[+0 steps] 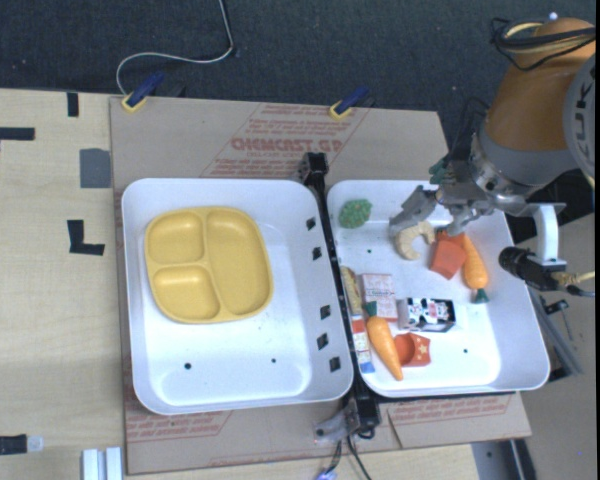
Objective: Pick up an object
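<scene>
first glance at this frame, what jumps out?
The yellow divided plate stands out, lying alone in the left bin. The right bin holds a jumble: a green broccoli-like piece near its top left, two carrots, a red block and small cartons. The grey and orange arm reaches in from the right, its gripper low over the bin's upper part beside a pale piece.

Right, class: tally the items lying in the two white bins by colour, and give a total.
Yellow: 1, the divided plate
Orange: 2, carrots
Green: 1, broccoli
Red: 2, blocks
Cream: 1
Printed packets: 2
Total: 9
</scene>
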Controlling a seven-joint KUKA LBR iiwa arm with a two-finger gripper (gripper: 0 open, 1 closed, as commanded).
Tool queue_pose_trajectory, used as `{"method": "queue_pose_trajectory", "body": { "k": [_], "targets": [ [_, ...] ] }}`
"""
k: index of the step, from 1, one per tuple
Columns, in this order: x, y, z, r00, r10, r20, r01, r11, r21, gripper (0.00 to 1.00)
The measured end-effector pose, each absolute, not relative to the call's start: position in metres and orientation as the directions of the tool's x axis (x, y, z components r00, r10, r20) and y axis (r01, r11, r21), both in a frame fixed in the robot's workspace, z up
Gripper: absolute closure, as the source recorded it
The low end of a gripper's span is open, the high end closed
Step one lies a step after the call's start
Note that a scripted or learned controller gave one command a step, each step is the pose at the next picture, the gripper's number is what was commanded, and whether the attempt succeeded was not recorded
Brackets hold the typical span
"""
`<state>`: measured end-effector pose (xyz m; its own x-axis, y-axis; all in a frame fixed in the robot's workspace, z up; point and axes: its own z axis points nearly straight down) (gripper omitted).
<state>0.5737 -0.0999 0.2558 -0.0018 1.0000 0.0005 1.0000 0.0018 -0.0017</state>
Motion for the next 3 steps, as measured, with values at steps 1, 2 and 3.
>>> {"method": "queue_pose_trajectory", "body": {
  "k": [1, 2, 3],
  "targets": [
    [0.639, -0.111, 0.101, -0.002, 1.0, -0.005, 1.0, 0.002, 0.014, 0.0],
    [0.666, -0.128, 0.09, -0.003, 1.0, 0.008, 1.0, 0.003, -0.019, 0.0],
    [0.667, -0.13, 0.102, -0.006, 1.0, 0.0, 1.0, 0.006, -0.013, 1.0]
  ]
}}
